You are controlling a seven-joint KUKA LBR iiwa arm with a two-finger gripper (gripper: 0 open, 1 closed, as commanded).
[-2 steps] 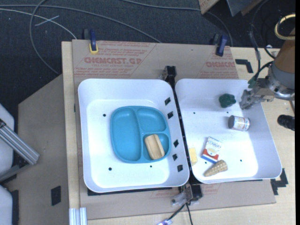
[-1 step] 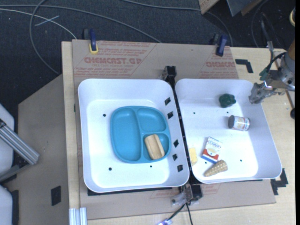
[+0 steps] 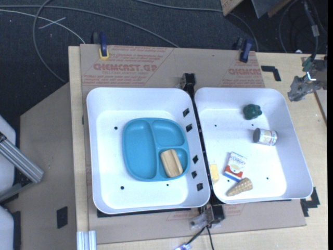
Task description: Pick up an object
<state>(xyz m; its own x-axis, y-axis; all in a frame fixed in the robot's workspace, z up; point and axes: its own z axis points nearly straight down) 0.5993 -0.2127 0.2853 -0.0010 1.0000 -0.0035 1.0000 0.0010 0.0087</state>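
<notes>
Two white bins sit side by side. The left bin (image 3: 99, 139) holds a blue divided plate (image 3: 151, 145) with a tan block (image 3: 171, 162) in one compartment. The right bin (image 3: 291, 155) holds a dark green lump (image 3: 252, 111), a small jar (image 3: 265, 136) on its side, a little carton (image 3: 235, 166) and a cone (image 3: 239, 187).

Robotics laboratory. Evidence: two white bins (image 3: 140, 100) clamped to a board-covered tabletop (image 3: 156, 61) with blue clamps (image 3: 103, 46), loose cables (image 3: 57, 14) on dark carpet (image 3: 31, 56), aluminium framing (image 3: 18, 155).
</notes>
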